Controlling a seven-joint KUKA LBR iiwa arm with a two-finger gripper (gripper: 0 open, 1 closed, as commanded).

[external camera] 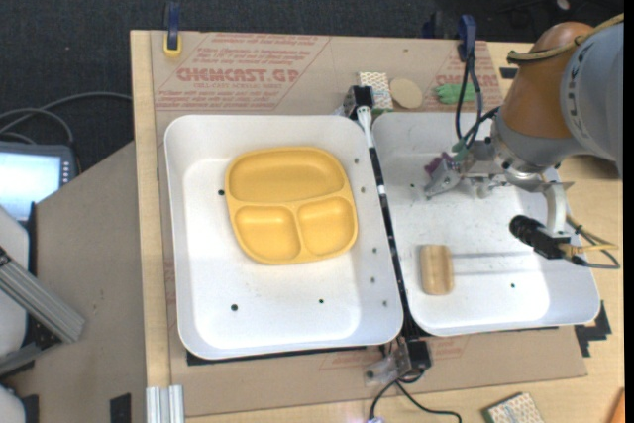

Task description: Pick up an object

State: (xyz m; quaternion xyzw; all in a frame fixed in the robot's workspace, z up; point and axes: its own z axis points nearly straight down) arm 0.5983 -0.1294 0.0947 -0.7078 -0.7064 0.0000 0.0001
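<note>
A small wooden block (434,269) lies in the right bin (555,307), near its front left. My gripper (448,179) hangs low over the back of that same bin, pointing left, well behind the block and apart from it. I see nothing held in it. A yellow divided plate (291,203) with three compartments rests in the middle of the left bin (198,282).
Behind the bins, a round tan disc (405,93) and a small green thing (451,94) sit on the brown board. Blue clamps (172,16) hold the board's back edge. The grey and orange arm (560,104) covers the right bin's back right corner.
</note>
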